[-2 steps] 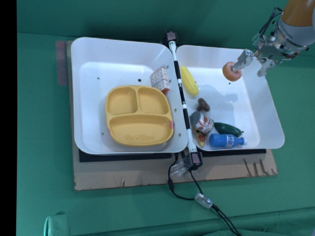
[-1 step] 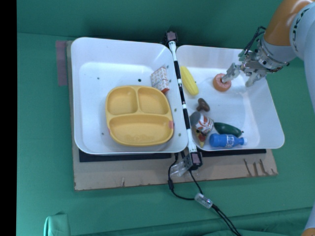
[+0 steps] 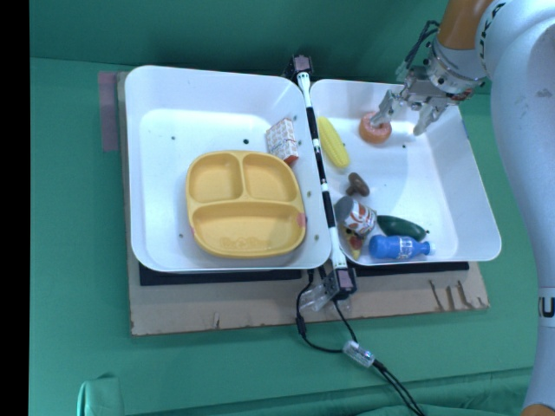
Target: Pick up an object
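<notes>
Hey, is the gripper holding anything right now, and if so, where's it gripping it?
Nothing is held. The gripper is open above the right bin, with the orange object lying beside one finger, not between them.

Grey arm (image 3: 520, 102) enters from right, orange band uppermost, wrist angled down-left. Gripper (image 3: 405, 118) near right bin's far edge, fingers spread apart, nothing between them.

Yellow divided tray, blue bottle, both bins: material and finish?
Yellow divided tray: looks like moulded plastic, matte to satin, uniform colour with rounded compartment walls. Blue bottle: probably glossy plastic, with small highlights and a white cap. Left bin and right bin: likely thin formed plastic, smooth white with soft sheen at the rounded corners.
</notes>
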Robot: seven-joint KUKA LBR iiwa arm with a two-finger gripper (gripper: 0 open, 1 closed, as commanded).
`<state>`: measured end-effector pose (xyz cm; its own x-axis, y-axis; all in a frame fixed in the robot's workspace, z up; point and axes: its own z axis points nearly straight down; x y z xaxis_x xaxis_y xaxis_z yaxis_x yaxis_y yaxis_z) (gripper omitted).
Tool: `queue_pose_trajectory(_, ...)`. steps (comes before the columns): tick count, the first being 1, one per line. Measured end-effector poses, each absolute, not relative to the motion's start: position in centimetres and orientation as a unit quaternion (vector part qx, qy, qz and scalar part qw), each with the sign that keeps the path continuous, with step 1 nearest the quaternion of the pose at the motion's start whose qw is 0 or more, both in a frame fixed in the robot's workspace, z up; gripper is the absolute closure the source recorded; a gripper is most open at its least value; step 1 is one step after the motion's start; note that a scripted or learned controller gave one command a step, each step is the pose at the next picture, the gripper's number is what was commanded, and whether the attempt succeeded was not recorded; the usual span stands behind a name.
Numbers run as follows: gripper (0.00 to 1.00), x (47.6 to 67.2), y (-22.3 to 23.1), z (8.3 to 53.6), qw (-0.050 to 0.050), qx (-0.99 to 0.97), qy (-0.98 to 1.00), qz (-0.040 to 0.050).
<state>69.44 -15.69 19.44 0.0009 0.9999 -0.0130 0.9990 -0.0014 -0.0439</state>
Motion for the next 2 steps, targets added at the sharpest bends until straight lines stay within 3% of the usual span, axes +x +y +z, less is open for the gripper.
queue_pose_trajectory(1,1.00,69.5,-15.7,21.2,0.014,-0.709,-0.705,0.0201)
queue_pose_trajectory(2,1.00,64.4,-3.9,32.8,-0.004,-0.708,-0.706,-0.0042)
